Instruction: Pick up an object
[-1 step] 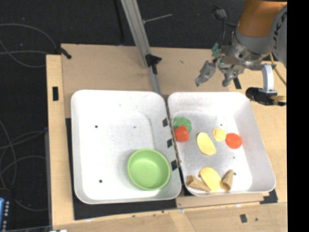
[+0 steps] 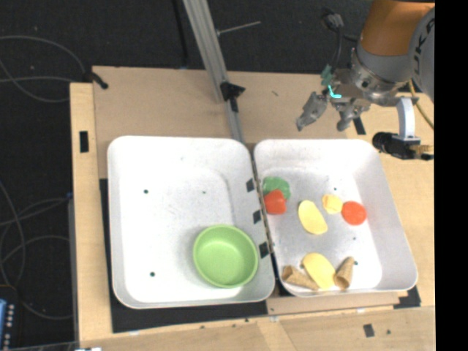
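Hovering above the tabletop just beyond the right bin's far edge, the gripper has its fingers spread apart with nothing between them. Inside that bin lie a red ball, yellow pieces and two cones; a green bowl sits by the left bin's near edge.
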Available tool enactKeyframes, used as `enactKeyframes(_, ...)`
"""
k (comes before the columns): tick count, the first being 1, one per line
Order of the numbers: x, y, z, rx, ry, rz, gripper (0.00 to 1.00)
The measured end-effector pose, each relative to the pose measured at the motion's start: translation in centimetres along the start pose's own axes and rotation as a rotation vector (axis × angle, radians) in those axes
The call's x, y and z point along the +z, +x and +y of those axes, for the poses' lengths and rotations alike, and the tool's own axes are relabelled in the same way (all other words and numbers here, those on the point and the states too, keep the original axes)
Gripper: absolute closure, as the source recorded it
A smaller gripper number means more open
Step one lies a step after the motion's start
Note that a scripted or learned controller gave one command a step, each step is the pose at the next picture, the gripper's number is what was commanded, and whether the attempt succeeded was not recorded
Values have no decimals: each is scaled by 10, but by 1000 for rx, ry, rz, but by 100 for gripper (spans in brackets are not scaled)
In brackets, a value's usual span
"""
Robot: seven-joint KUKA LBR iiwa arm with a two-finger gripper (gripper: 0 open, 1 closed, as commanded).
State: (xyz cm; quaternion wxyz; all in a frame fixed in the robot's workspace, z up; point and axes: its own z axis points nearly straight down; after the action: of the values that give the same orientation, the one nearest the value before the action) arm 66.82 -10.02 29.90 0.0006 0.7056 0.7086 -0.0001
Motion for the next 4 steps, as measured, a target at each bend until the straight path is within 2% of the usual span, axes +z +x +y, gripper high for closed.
enactKeyframes(3, 170, -4, -13, 7, 6, -2, 0)
enactKeyframes(4, 155, -5, -10, 11, -3, 1, 100)
